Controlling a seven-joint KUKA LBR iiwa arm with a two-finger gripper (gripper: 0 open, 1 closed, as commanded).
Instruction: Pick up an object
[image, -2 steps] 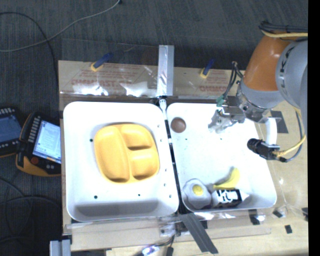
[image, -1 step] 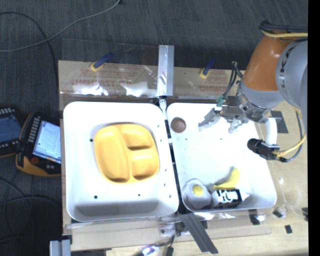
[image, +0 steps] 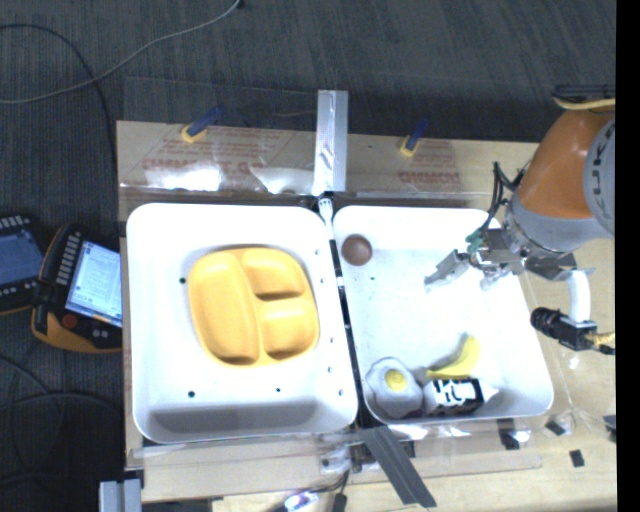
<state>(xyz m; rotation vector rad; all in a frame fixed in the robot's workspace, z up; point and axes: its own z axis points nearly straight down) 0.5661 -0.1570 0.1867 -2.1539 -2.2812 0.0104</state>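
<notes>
Nothing is picked up yet: the hand (image: 468, 262) hangs released over the right bin (image: 520, 330), well apart from the banana (image: 458, 355).

The grey arm with its orange band (image: 575, 180) is cut off by the right edge. The small black-and-white box (image: 462, 392) partly hides the yellow banana (image: 456, 357); its print is too small to read

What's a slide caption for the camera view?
Claw hovering open over the right white bin, above a yellow banana; yellow sectioned plastic tray in the left white bin.
</notes>
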